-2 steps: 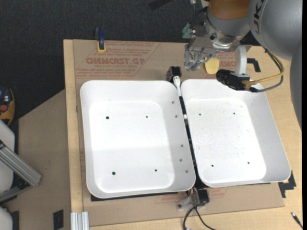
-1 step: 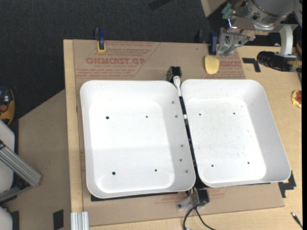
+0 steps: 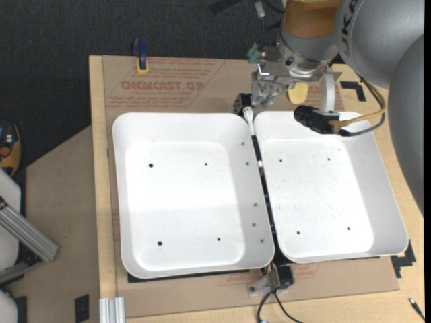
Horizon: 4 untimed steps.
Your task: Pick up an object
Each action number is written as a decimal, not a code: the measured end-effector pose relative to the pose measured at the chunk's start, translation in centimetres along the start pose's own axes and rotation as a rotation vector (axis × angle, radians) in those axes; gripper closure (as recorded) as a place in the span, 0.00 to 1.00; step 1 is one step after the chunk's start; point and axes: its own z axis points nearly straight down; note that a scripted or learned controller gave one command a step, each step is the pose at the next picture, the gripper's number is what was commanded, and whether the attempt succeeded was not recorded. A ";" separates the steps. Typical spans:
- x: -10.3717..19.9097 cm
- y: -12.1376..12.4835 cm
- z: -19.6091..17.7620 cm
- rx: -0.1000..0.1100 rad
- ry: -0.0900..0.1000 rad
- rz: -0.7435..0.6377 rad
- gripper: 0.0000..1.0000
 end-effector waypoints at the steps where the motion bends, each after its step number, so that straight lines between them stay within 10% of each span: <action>1: 0.8 -2.3 -3.4 -0.011 -0.002 0.005 1.00; 2: 11.2 -3.8 7.1 0.002 0.000 -0.003 1.00; 4: 0.0 -5.3 -4.2 -0.017 -0.006 0.014 1.00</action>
